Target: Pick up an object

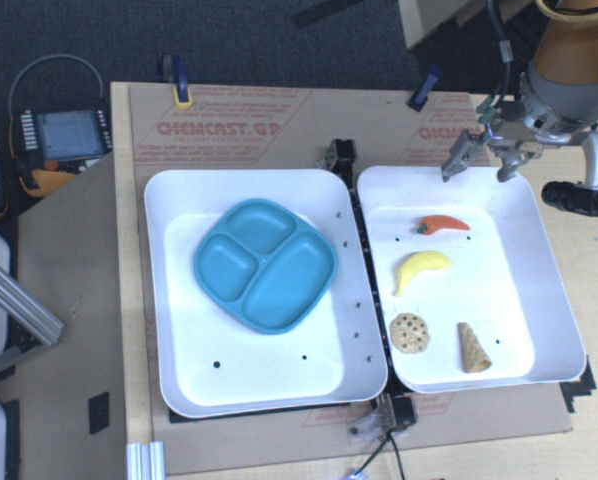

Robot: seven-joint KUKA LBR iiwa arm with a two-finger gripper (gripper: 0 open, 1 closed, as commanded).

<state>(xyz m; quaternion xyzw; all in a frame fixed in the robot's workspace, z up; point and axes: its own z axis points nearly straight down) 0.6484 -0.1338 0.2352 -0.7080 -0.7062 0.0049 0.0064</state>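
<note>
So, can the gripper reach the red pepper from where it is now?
Probably yes. The gripper hangs open above the right bin's far edge, and the red pepper lies just below it, apart from the banana, uncovered.

Red print on the brown board (279,118) under the bins reads "CHEMCAST GP" (the last letters blurred); a partial repeat shows at upper right.

We see a blue divided plate (266,265) in the left bin (169,268), and a pendant (67,134) beyond the worktop's (129,218) left edge.
</note>
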